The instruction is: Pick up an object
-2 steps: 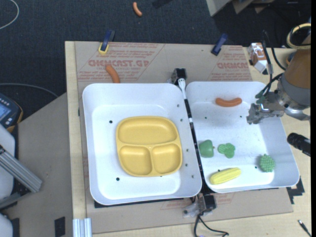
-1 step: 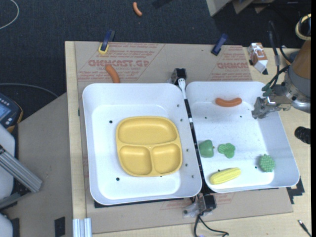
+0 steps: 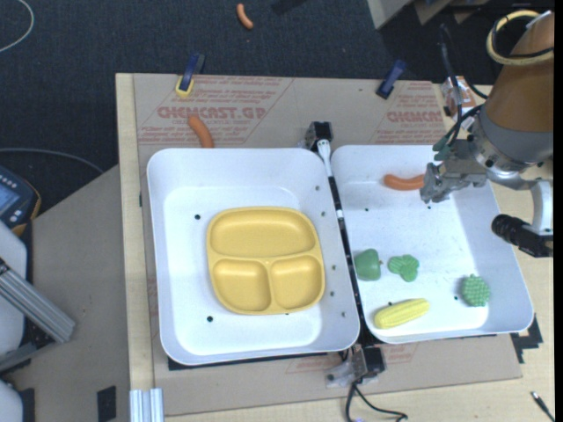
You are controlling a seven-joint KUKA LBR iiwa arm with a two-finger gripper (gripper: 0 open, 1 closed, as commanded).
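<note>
My gripper [image 3: 433,192] hangs over the back of the right bin [image 3: 440,236], its tips just right of an orange sausage [image 3: 403,181] that lies on the bin floor. Nothing shows between the tips. Farther forward in the same bin lie a green pepper [image 3: 367,264], a green broccoli piece [image 3: 405,267], a bumpy green fruit [image 3: 475,290] and a yellow corn cob [image 3: 401,312].
A yellow three-compartment plate [image 3: 263,259] sits in the left bin [image 3: 176,236]. Another orange sausage [image 3: 201,131] lies on the cardboard behind the left bin, and one more [image 3: 244,15] on the dark floor. Clamps hold the board at the back.
</note>
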